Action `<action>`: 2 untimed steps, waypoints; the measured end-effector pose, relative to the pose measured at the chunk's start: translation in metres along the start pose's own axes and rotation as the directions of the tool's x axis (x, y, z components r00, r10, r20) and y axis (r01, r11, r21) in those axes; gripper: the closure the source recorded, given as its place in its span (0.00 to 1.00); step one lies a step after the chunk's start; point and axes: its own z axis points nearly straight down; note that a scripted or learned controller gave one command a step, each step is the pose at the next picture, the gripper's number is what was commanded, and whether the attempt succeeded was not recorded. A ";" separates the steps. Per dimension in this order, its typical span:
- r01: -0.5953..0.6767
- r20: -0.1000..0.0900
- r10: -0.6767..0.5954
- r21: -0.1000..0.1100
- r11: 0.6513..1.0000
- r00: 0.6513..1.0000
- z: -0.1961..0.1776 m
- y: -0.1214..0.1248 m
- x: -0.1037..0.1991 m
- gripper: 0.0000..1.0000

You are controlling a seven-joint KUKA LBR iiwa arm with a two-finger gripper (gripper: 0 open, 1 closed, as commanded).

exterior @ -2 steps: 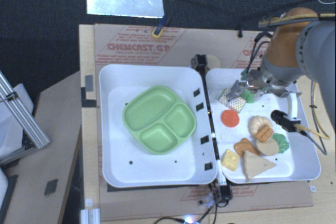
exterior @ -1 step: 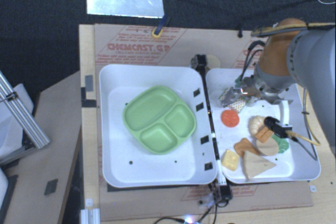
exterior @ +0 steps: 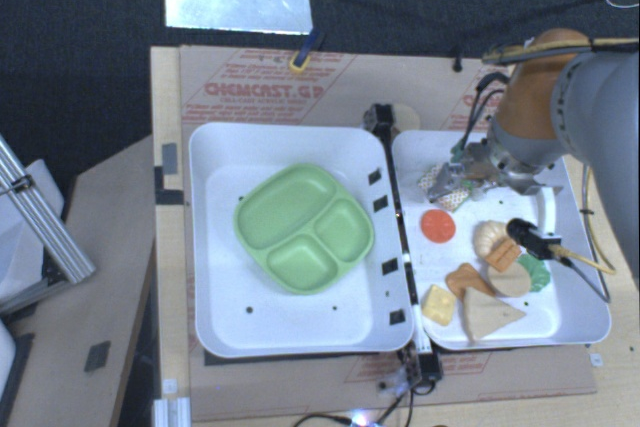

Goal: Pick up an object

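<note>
While the gripper hangs low over the right bin, its finger state impossible to tell, a red disc lies just below it, other toy foods farther below, the green plate well left.

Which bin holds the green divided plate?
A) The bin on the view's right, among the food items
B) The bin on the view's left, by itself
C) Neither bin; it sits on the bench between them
B: the green divided plate lies flat in the left bin, while the red round piece and the other food items lie in the right bin, where the arm reaches in.
</note>
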 end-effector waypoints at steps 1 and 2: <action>0.002 0.002 -0.002 -0.007 1.000 1.000 -0.061 -0.003 0.004 1.00; 0.003 0.002 -0.003 -0.008 1.000 1.000 -0.120 0.006 0.001 1.00</action>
